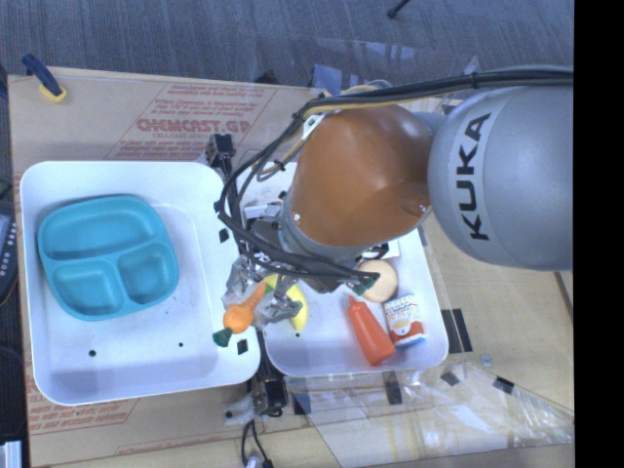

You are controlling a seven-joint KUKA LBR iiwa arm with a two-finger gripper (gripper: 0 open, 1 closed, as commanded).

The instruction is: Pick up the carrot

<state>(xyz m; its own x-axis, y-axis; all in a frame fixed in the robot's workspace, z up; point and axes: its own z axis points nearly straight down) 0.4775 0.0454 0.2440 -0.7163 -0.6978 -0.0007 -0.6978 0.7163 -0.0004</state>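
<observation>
Tool (261, 295) sits low at the left edge of the right bin (429, 354), under the arm's orange band (356, 178). The carrot (241, 312) lies at the tool's tips, orange body slanting up toward the metal fingers, green end pointing down-left over the ridge where the two bins meet. The fingers look to be closed on the carrot's upper end, though cables and the wrist crowd the spot and the contact is hard to make out cleanly.

Step in hand, by my reading: securing the grip and lifting. To do it well, the rise should be straight up and slow (the hold seems to be near one end, so the carrot may pivot or slip out). Keep the green end clear of the bin walls as it comes up. The yellow piece (296, 312) just beside the tool should not be dragged along.

Containers:
- Left bin (39, 359): holds a blue divided tray (105, 254), three compartments, nothing seen in them. A few dark specks on the bin floor.
- Right bin: red bottle (368, 330) lying on its side, a small labelled can (404, 320) just right of it, a pale round item (381, 281) partly under the arm, the yellow piece.

Both bins rest on a cardboard sheet (185, 115) on the tabletop.
</observation>
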